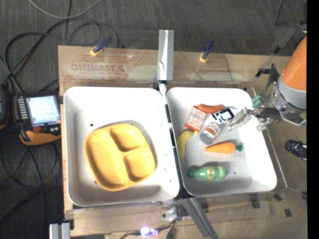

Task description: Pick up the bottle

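Camera view shows the small green clear-plastic bottle (207, 173) lying on its side at the lower middle of the right white bin (264, 180), apart from the orange carrot (223, 147) above it. It looks light, stiff and smooth, so it would likely roll or slip; a grip across the middle of its body, square to its long axis, seems best. At the right of the frame, the end effector (245, 116) hangs over the bin's upper part by a white jar (212, 131); whether it is spread cannot be judged.
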Action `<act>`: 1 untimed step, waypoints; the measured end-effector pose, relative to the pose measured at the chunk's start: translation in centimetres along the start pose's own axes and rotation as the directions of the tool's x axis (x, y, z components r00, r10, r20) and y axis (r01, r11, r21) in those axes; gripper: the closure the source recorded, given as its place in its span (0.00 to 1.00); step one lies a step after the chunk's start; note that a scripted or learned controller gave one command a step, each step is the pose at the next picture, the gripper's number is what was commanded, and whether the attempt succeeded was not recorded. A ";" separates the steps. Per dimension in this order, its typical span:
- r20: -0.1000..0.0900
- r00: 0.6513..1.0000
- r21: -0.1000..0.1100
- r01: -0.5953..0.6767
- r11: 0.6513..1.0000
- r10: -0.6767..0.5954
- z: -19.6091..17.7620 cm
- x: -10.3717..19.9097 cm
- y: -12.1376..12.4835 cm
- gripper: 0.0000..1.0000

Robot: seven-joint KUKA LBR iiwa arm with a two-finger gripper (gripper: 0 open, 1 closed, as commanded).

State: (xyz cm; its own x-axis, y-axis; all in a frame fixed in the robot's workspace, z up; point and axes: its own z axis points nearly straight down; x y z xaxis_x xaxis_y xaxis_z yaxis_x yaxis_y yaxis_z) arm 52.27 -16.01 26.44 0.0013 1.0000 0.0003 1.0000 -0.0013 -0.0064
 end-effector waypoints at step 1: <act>0.000 0.995 0.002 -0.095 0.995 0.095 8.5 7.3 -2.1 0.00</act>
State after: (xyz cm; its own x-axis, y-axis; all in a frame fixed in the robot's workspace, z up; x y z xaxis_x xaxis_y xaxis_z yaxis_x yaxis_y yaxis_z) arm 50.15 -8.68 17.98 0.0966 0.9953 0.0001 0.9953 -0.0966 -0.0084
